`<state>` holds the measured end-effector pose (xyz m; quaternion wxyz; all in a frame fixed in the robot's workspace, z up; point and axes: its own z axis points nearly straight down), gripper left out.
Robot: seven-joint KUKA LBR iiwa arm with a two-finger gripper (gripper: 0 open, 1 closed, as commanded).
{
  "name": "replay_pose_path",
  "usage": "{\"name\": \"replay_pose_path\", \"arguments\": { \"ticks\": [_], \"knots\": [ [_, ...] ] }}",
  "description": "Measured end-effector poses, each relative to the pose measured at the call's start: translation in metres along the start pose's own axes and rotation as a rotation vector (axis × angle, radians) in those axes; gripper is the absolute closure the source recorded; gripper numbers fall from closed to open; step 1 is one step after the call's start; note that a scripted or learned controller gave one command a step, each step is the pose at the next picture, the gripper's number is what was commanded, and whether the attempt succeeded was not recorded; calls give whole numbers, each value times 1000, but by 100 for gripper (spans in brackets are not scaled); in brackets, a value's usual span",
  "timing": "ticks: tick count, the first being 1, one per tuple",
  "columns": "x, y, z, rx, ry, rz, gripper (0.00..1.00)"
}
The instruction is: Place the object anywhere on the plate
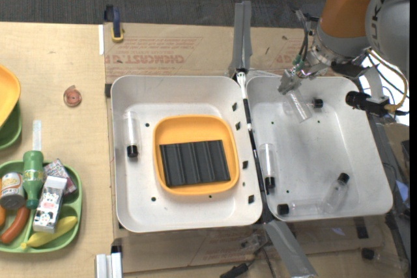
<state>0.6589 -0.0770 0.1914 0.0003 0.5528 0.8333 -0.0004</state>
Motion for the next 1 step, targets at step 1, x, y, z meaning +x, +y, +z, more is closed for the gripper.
{"name": "replay_pose_path", "arguments": {
  "ticks": [1],
  "knots": [
    [15, 6, 1, 2, 1, -159, 100]
  ]
}}
